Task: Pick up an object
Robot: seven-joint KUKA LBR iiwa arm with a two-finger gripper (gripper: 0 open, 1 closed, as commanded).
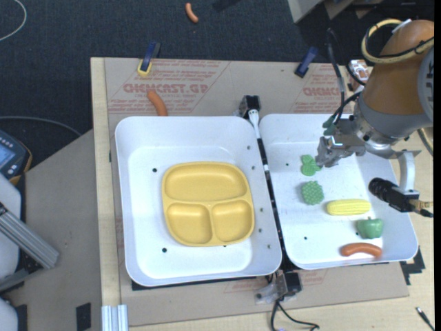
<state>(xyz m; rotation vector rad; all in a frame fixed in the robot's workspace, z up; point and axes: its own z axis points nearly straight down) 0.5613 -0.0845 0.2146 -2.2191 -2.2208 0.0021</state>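
On the surface [207,81]: brown board, red lettering, clamped at the 12 o'clock edge by two blue clips. Two shallow white bins side by side on top.

Left bin [138,185]: holds yellow divided tray [207,202], three compartments, one wide at 12 o'clock and two smaller at 6. Tray sits roughly mid-bin, apart from the walls.

Right bin [289,240]: touches left bin along the centre seam, black bracket at the 12 o'clock end of the seam.

Arm [396,81] coming in from 3 o'clock, orange band above grey wrist, hangs over the right bin's 1 o'clock corner.

Pincer [325,158] pointed down at 9 o'clock of the wrist, tips just beside the small green piece [308,164]. Cannot tell whether fingers are spread or closed; contact with the piece unclear.

Rest of right bin, by size:
- corn cob [348,207], yellow, lying flat, toward 3 o'clock of bin centre
- sausage [361,251], orange-red, near the 5 o'clock corner
- green pepper [371,227], between corn and sausage, touching neither clearly
- broccoli-like green lump [312,193], just at 6 o'clock of the small green piece, at 9 o'clock of the corn

Outside the bins: orange sausage-shaped item [158,103] on the board at 12 o'clock of left bin; smaller one [191,12] on the dark floor farther toward 12.
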